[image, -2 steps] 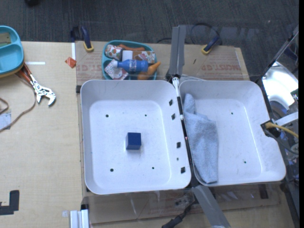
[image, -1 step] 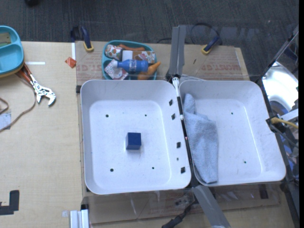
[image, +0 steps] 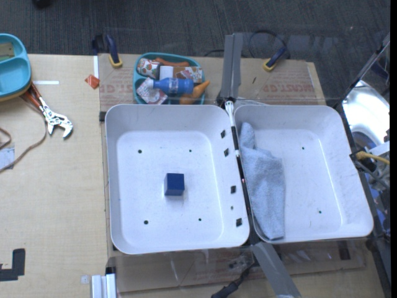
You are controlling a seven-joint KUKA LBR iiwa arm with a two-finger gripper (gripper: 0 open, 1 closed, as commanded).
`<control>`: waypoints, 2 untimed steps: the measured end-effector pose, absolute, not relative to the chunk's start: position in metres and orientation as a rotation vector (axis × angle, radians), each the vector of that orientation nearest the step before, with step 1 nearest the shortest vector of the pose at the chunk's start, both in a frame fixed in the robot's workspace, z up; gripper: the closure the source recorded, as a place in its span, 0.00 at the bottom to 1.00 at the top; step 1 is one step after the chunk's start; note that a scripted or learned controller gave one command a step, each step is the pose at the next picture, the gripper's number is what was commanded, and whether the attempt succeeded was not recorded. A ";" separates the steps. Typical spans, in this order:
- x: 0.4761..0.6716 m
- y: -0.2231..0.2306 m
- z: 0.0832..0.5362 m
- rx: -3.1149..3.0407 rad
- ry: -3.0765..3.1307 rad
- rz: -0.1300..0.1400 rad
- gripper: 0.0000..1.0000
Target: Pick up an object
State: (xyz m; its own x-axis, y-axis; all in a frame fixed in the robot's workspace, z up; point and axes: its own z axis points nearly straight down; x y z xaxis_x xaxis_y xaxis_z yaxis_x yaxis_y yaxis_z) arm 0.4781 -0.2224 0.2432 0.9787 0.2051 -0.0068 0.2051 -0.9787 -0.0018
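A small blue block (image: 175, 184) sits flat on the floor of the left bin (image: 124, 135), a bit below and left of centre, well apart from all four walls. Nothing else lies in that bin w/ it; a few dark dots mark the bin floor around the block.

The right bin (image: 329, 141) touches the left one along a shared edge, w/ small dark clips down the seam. A pale grey cloth (image: 263, 188) lies crumpled along the right bin's left wall, running from near the top edge to the bottom rim; the rest of that floor is plain white.

Both bins rest on a brown cardboard sheet (image: 298, 82) w/ faint red lettering, held at the far edge by two clamps w/ yellow handles (image: 113, 58). Just behind the left bin is a teal tray (image: 142, 64) full of small items, incl. a blue bottle (image: 173, 86) lying on its side and something orange.

To the left is a light wooden tabletop (image: 49, 203). On it: a metal wrench (image: 59, 124) w/ a brown cord trailing from it, and a light blue dish (image: 12, 64) at the far left edge. A grey metal bar (image: 231, 67) stands behind the seam btwn the bins. Beyond the bench the floor is dark grey carpet (image: 186, 11).

At the right edge a shiny grey and white part of the arm (image: 366, 113) overlaps the right bin's corner. Gripper state: can't tell.
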 end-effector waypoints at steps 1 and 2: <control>0.481 -0.222 0.185 -3.123 -0.311 0.009 1.00; 0.477 -0.196 0.209 -3.124 -0.322 0.006 1.00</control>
State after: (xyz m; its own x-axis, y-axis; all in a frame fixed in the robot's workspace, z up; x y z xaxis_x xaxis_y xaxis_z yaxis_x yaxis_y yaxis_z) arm 0.4774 -0.1956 0.2090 0.9789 0.2042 -0.0034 0.2042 -0.9789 -0.0017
